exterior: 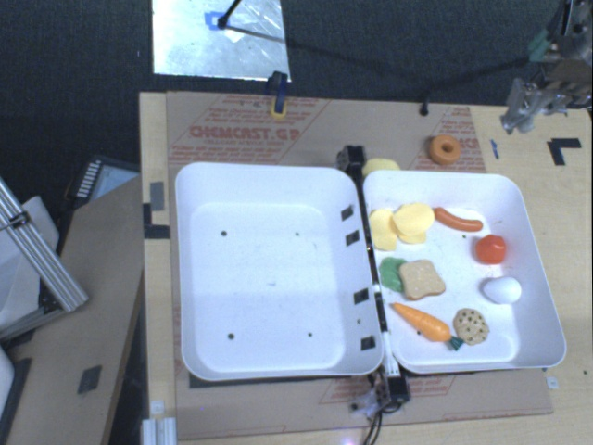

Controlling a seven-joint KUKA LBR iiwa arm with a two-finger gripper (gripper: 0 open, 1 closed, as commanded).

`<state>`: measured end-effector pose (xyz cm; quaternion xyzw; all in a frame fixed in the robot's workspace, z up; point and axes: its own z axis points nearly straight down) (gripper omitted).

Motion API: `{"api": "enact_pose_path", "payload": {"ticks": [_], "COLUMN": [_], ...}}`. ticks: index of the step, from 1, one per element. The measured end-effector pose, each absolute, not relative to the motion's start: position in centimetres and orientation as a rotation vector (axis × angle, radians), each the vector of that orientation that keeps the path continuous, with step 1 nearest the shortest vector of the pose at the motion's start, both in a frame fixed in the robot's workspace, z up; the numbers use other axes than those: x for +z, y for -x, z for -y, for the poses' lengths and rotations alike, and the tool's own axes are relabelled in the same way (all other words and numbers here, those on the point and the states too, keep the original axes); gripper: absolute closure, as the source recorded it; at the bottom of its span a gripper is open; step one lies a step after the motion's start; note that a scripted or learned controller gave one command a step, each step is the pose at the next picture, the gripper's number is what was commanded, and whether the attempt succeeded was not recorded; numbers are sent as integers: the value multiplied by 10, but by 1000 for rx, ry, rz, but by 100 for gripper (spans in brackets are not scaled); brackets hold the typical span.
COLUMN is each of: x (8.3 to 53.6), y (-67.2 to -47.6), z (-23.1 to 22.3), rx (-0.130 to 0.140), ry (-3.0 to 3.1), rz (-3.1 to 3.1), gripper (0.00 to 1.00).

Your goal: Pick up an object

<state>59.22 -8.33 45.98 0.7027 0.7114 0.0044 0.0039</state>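
Observation:
The right bin [533, 248] holds several toy foods: two yellow pieces [401, 224], a sausage [458, 219], a red tomato [490, 248], a green piece [392, 271], a bread slice [423, 279], a white egg [501, 290], a carrot [423, 322] and a cookie [471, 325]. My gripper [526, 109] hangs at the top right, above the bench's far corner and well away from the bin's contents. Nothing shows between its fingers.
The left bin [269, 267] lies beside the right one. A doughnut [445, 149] and a yellow piece [380, 167] rest on the bench behind the bins. A shiny metal sheet [220, 24] lies at the top left, and an aluminium rail [32, 248] stands at the left.

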Motion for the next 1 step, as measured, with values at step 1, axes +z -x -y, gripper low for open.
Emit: {"api": "enact_pose_path", "payload": {"ticks": [1], "x": [540], "y": [-656], "z": [100], "rx": [12], "ry": [-2206], "rz": [-2218], "gripper": [100]}}
